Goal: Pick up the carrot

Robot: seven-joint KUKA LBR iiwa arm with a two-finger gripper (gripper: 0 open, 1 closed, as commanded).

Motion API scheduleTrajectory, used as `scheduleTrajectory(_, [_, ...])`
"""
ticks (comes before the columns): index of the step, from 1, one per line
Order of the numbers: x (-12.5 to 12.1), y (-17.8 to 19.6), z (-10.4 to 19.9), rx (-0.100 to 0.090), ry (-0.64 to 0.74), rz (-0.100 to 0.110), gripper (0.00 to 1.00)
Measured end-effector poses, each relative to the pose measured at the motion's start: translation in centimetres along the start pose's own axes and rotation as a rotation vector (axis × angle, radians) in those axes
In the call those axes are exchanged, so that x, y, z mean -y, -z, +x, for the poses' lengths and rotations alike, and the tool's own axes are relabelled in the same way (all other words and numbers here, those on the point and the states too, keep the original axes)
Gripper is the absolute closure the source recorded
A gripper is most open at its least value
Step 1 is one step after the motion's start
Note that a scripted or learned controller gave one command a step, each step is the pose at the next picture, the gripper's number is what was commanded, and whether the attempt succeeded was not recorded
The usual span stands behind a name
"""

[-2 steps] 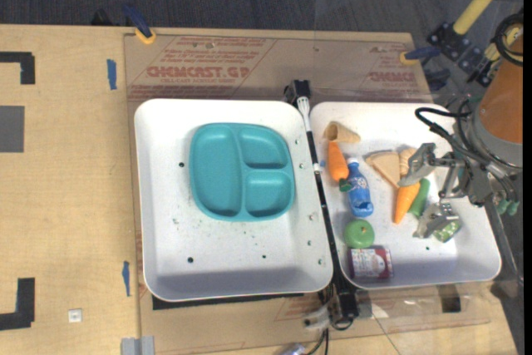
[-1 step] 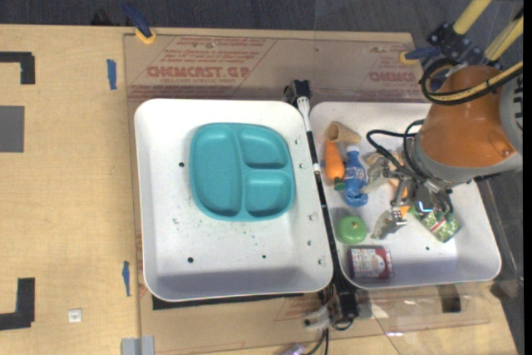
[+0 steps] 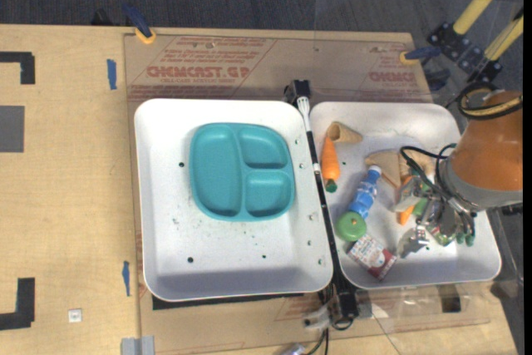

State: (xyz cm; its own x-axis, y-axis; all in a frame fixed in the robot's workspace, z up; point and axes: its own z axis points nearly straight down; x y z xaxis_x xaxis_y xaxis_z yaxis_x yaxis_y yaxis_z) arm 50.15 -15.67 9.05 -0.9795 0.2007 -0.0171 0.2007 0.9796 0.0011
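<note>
though the arm reaches into the right bin (image 3: 478, 258) from the right, the task looks barely begun: the carrot (image 3: 330, 161) lies untouched on the bin floor at the left side of that bin, just beside the divider where the two bins meet, its green end pointing toward the near edge. the hand (image 3: 428, 229) hangs low over the right half of the same bin, well apart from the carrot, among wires and small bits of clutter; whether it is wide, narrow or holding anything i cannot tell, since the wrist and cabling hide it. between hand and carrot lie a small blue bottle (image 3: 363, 196) and a green round object (image 3: 352, 226), with a red and white packet (image 3: 373, 256) nearer the front. the left bin (image 3: 158, 262) holds a teal divided plate (image 3: 243, 171), which has no part in this. what is left, by my judgement, is all of it: cross the bin toward the divider, settle over the carrot, close on it and lift. the wall next to the carrot may crowd that approach.
</note>
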Motion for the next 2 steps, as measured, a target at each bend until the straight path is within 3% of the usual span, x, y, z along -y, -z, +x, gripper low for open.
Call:
scheduleTrajectory(1, [1.2,-0.1,-2.2,-0.004,-0.242,-0.001,0.00])
scheduleTrajectory(2, [-1.6,-0.2,-7.2,-0.005,-0.546,0.003,0.00])
